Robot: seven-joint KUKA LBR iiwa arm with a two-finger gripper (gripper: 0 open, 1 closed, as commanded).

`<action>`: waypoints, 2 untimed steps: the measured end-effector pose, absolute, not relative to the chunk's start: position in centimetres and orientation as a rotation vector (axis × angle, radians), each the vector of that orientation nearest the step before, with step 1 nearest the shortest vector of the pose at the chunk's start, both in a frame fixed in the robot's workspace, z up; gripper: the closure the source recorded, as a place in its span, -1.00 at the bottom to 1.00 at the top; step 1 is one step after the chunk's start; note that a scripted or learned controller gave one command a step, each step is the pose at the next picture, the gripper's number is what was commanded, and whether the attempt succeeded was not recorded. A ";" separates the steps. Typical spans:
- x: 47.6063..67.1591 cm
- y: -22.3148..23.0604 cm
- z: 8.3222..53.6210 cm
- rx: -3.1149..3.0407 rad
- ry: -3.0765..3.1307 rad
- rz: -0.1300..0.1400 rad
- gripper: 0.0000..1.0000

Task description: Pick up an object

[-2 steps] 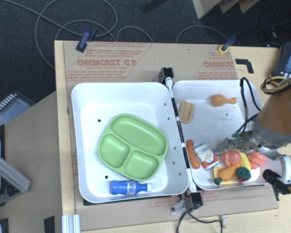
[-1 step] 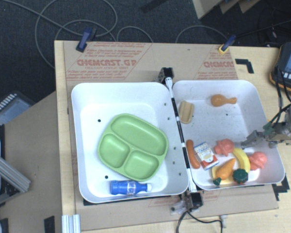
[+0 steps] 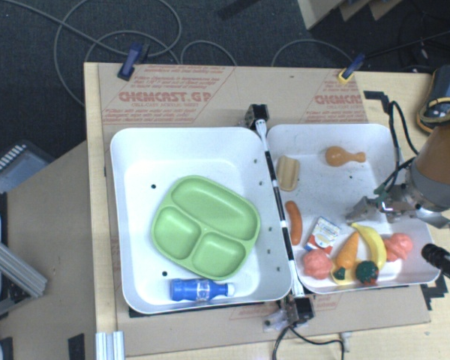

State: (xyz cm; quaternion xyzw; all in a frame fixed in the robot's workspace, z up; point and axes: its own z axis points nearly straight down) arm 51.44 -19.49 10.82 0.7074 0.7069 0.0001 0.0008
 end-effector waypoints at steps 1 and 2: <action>47.8 -16.5 8.4 2.223 2.223 -0.001 -1.00; 48.0 -16.5 9.5 2.221 2.219 0.003 1.00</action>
